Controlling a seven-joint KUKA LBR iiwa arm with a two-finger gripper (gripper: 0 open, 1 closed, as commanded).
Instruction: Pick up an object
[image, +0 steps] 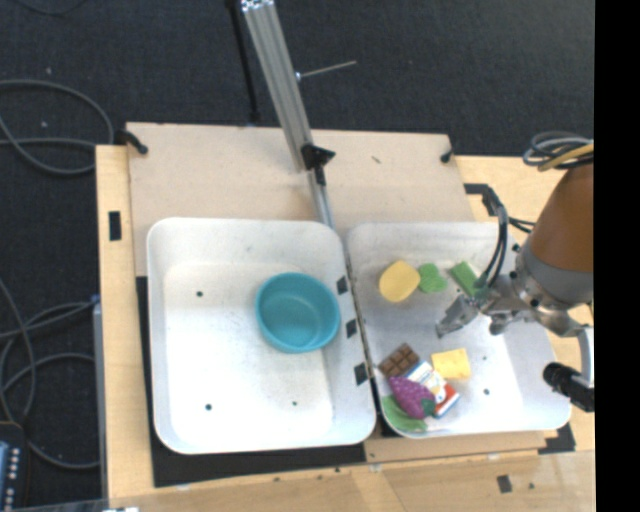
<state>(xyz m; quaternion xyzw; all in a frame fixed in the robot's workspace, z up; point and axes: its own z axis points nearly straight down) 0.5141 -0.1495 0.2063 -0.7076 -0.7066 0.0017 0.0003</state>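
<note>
Nearest the camera, at the front of the right bin (520, 405), a small heap of things lies together: purple grapes (409, 396) on a green-rimmed plate (400, 421), a red and white toy (441, 393) touching them, a brown chocolate bar (399, 359) just behind, and a yellow block (451, 364) beside the bar to the right. None of them is lifted; all rest on the bin floor.

Farther back in the same bin a yellow round piece (398, 281) lies touching a light green piece (432, 278), and a darker green block (465, 275) sits tilted just to their right, near the cable that runs down to the wrist.

Reaching in from the right, the arm (563, 235) shows its orange band above the grey wrist. Its gripper (452, 317) hangs low over the middle of the right bin, between the back group and the front heap, pointing left. Both fingers look spread a little, with bare white floor between them; nothing is held there.

Left of the divide, the left bin (200, 400) holds a blue bowl (296, 311), upright, near its centre and well apart from the gripper. A metal post (283, 85) slants up from between the bins.
</note>
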